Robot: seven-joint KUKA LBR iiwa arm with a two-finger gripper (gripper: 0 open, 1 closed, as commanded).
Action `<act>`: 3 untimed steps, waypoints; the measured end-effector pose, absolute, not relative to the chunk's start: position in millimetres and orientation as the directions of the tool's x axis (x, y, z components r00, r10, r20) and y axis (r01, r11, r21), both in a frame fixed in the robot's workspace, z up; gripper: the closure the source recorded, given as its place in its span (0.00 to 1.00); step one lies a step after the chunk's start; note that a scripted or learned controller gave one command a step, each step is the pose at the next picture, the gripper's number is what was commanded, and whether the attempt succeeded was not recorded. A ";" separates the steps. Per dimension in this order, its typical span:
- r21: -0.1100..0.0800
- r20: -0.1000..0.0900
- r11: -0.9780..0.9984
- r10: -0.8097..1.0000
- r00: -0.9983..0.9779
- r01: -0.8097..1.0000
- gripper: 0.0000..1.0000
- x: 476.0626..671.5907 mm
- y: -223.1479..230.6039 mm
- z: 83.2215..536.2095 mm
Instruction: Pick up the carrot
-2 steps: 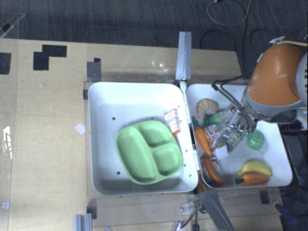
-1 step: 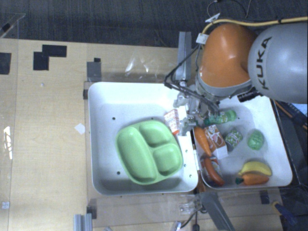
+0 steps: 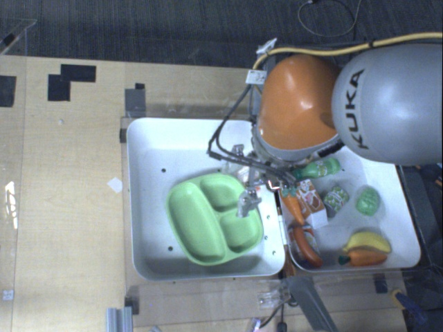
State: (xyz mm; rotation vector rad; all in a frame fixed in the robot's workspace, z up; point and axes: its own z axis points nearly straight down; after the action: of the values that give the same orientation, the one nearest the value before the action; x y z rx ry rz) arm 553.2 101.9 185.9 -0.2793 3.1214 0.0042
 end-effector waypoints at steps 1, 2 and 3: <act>-0.003 -0.012 0.944 -0.329 -0.944 -0.329 0.00 558.7 6.3 278.1; 0.001 -0.008 0.950 -0.312 -0.950 -0.312 0.00 559.4 93.4 185.7; 0.000 -0.011 0.945 -0.327 -0.945 -0.327 0.00 649.0 102.2 186.8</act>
State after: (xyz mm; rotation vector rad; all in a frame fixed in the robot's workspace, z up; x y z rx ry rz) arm 649.0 102.2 186.8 -0.5184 3.0880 0.0031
